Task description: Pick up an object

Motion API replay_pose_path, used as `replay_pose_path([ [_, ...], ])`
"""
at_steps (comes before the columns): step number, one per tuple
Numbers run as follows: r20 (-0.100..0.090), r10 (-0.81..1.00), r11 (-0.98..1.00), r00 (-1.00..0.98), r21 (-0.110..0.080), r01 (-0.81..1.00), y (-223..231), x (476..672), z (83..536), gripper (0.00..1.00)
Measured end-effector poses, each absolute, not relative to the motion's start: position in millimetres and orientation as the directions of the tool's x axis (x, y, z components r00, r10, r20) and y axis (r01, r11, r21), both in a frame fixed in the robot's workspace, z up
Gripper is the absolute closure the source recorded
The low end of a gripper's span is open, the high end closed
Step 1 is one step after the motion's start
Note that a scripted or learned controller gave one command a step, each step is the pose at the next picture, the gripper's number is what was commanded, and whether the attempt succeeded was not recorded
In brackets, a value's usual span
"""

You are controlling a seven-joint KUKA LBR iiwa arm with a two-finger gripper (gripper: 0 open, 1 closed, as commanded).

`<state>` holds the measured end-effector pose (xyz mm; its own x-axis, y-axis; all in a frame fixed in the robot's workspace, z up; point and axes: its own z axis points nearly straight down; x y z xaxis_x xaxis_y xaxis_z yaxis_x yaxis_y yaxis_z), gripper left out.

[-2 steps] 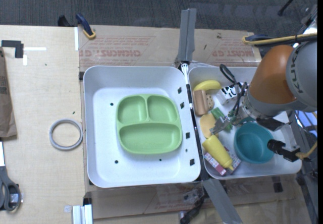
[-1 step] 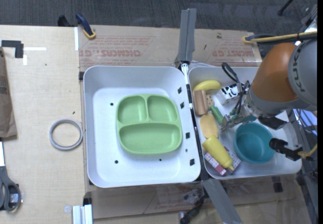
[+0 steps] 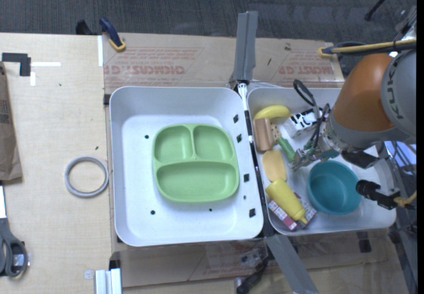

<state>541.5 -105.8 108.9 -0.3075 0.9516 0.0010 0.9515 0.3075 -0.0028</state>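
Observation:
The right bin [image 3: 371, 223] holds a jumble of objects: a yellow banana [image 3: 272, 112], a brown block [image 3: 264, 133], a pale yellow rounded piece [image 3: 274, 165], a yellow bottle [image 3: 287, 200] and a teal bowl [image 3: 333, 187]. My gripper [image 3: 309, 151] hangs low in this bin, just up-left of the teal bowl, beside a green stick [image 3: 286, 147]. The orange-banded wrist [image 3: 364, 97] covers the bin's back right part. The left bin [image 3: 126, 173] holds a green divided plate [image 3: 196, 162].
A roll of tape [image 3: 87, 175] lies on the bench left of the bins. Scissors [image 3: 12, 254] sit at the bottom left corner. A blue and yellow clamp [image 3: 112, 34] rests at the cardboard's back edge. A grey divider bar [image 3: 246, 48] stands between the bins.

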Motion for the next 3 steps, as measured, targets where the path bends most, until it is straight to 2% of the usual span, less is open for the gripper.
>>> replay_pose_path([
  [1, 0.001, 0.951, 0.308, -0.308, -0.003, 0.951, -106, 541.4, 109, 0.00],
  [2, 0.000, 0.960, 0.279, -0.279, -0.001, 0.960, -107, 557.8, 91, 0.00],
  [3, -0.001, 0.829, 0.560, -0.560, 0.001, 0.829, -98, 591.4, 92, 0.00],
])
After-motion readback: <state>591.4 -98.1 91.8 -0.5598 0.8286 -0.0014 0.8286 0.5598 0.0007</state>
